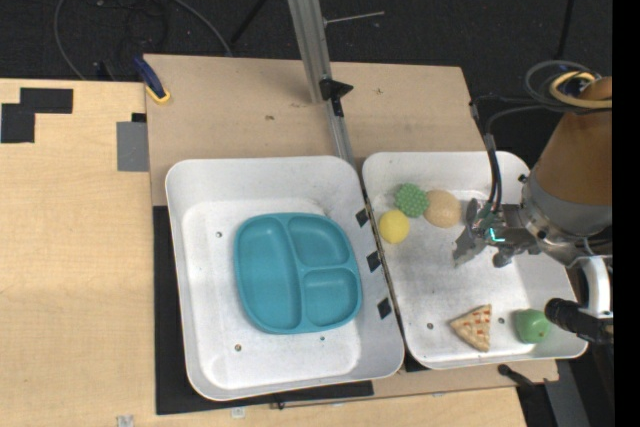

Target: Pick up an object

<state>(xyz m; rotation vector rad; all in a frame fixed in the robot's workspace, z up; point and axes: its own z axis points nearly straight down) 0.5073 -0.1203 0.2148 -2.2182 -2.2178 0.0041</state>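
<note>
Objects for picking sit in the right bin [430,335], which lies at three o'clock from the left bin [200,355]; I read any one of them as a fair target, since the task names none. A green knobbly ball [411,198], a tan ball [442,208] and a yellow ball [394,227] cluster at about eleven o'clock in that bin, the green and tan touching, the yellow just beside the wall between the bins. A pizza slice [474,326] lies at about five o'clock, and a green piece [531,324] sits just beside it at its three o'clock, near the bin's corner. The gripper [484,240] hangs over the bin's middle right, at about four o'clock from the tan ball, near it but apart. My feed is too coarse here to judge whether the claw is spread or pressed together, and I see nothing between its tips. I judge the arm is poised low for a reach toward the ball cluster, as that is the closest group. The crowding there could let a ball roll off. The left bin carries a teal divided plate [297,271], lying flat at its centre, well apart from the arm
</note>
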